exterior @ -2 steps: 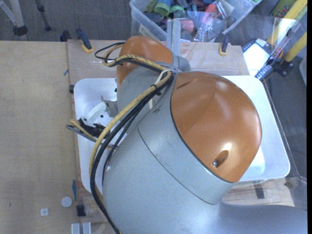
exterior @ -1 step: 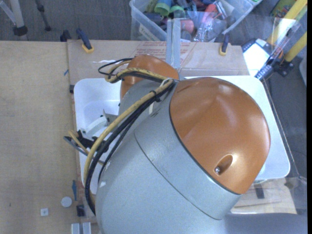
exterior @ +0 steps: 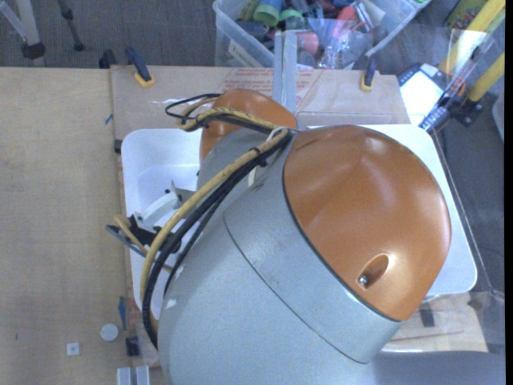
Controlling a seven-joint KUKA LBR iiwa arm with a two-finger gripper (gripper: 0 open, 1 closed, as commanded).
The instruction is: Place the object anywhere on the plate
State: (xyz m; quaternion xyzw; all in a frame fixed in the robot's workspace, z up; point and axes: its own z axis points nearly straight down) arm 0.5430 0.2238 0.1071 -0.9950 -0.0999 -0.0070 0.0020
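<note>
The grey arm (exterior: 280,295) with its orange cap (exterior: 369,207) fills most of the camera view and covers both white bins. It reaches down into the left bin (exterior: 144,155), whose far left corner shows bare. A bundle of black and yellow cables (exterior: 184,215) runs along the arm toward the wrist. Dark parts of the wrist or gripper (exterior: 136,231) poke out at the bin's left wall. The plate and the object are hidden behind the arm.
A strip of the right bin (exterior: 457,215) shows past the arm's right side. A clear tub of colourful toys (exterior: 321,10) stands behind the bench. Orange clamps (exterior: 140,70) sit at the back edge. Small bits (exterior: 108,331) lie at the front left.
</note>
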